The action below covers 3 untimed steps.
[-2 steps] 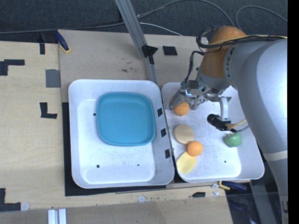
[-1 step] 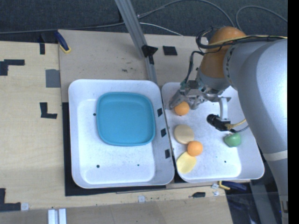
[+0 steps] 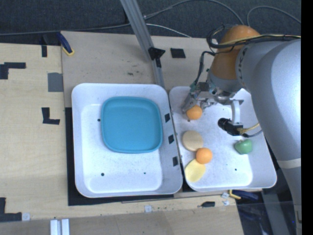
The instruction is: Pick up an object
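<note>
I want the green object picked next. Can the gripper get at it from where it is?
Probably yes. The green object lies apart by the right bin's edge, nothing on it, with the gripper in the same bin.

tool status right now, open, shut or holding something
Tool: low in the right bin, right beside the upper orange ball; whether it is open, shut or gripping the ball cannot be told.

Small orange ball (image 3: 194, 113), perhaps between fingers.
</note>
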### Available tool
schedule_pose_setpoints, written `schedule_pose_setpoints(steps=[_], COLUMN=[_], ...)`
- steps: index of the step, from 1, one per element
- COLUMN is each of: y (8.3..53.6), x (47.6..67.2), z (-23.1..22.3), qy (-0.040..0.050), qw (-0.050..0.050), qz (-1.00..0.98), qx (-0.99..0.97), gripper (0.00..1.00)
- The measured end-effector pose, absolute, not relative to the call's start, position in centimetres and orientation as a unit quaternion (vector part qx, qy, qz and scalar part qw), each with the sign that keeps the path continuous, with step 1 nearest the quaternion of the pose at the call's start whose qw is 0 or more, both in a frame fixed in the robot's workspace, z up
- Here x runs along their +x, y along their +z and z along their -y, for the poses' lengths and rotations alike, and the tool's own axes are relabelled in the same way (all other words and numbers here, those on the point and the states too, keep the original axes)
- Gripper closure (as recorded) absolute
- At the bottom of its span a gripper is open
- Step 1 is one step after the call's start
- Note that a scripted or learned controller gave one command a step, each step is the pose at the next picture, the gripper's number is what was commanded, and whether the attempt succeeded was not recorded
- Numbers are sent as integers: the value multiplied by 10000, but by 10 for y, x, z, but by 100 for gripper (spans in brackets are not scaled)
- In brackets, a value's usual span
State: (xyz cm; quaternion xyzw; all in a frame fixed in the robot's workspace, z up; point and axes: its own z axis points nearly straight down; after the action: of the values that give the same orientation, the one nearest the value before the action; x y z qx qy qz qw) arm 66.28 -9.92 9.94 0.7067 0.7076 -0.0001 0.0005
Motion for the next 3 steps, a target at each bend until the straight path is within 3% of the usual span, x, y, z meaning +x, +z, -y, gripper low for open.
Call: schedule_pose_setpoints(steps=[3], y=[261], x=[658], z=[94], qy=[16], qw=[19], qz=[-7074], qx=[7068], gripper=[100])
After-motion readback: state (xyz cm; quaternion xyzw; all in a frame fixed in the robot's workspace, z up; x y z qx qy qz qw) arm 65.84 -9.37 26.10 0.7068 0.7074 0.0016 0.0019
